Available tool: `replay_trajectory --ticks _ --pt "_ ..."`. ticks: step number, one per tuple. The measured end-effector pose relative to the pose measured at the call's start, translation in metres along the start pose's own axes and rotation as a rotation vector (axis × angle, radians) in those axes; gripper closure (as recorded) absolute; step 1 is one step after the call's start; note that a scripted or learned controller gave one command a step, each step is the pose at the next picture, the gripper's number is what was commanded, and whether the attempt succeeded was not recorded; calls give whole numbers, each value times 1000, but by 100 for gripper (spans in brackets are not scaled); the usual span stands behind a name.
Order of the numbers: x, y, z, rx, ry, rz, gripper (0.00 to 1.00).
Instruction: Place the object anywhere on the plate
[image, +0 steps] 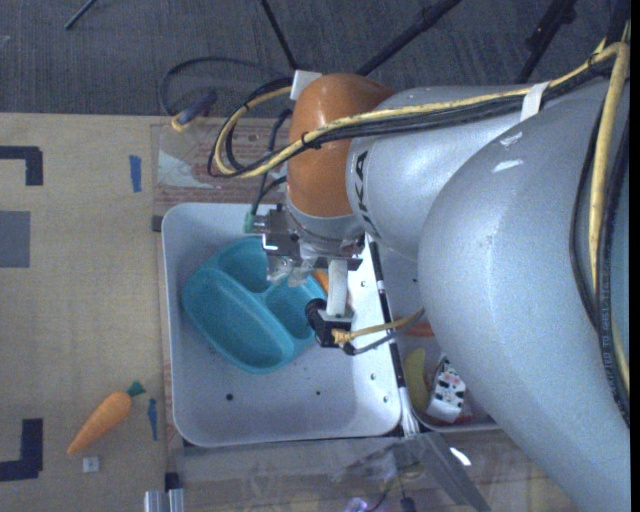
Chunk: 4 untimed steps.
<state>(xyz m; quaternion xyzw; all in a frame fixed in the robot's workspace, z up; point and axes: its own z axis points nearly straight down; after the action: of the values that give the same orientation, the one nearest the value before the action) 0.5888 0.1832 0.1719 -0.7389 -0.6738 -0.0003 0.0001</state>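
Note:
A blue divided plate (240, 318) lies in the left white bin (290, 410), toward its left and middle. My gripper (287, 268) hangs right over the plate's upper right compartment, under the orange wrist band. A small orange sliver (321, 282) shows just right of the gripper at the plate's rim. The wrist hides most of it, so I cannot tell what it is or whether it is held.
A toy carrot (100, 421) lies on the bench outside the bin, at lower left. The right bin holds a white, red and black item (447, 392) and an orange piece (420, 326), mostly hidden by the arm. A black cable fitting (325, 328) hangs over the plate's right edge.

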Motion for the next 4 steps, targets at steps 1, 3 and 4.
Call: replay_trajectory --ticks 1,3,4 --pt "37 -76 -40 4 -1 -113 100" --pt "36 -75 -50 3 0 -111 0" --pt "36 -74 -59 3 2 -109 100"
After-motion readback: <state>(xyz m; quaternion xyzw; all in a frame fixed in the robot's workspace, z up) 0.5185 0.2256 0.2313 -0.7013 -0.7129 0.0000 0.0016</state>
